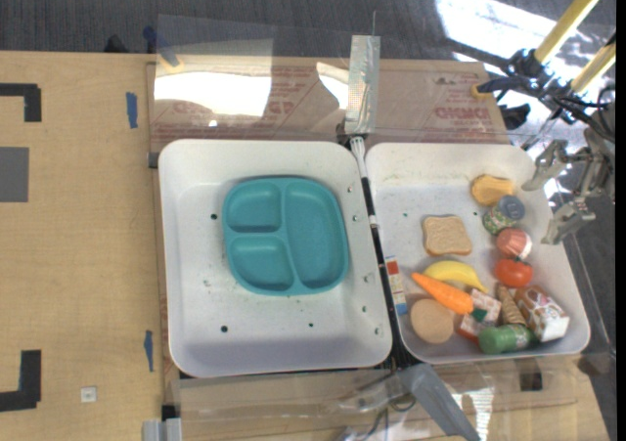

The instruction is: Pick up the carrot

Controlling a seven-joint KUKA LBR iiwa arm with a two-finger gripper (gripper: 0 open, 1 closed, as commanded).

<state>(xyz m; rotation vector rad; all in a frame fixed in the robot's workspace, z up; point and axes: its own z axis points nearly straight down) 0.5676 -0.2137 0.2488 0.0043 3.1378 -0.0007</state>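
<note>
While the slim orange plastic carrot (442, 293) lies in the right shallow white bin (406, 180), the metal gripper (567, 197) hangs over its right rim, finger state unclear.

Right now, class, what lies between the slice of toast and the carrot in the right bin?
In the camera view, the yellow banana lies between the toast above and the carrot below.
</note>
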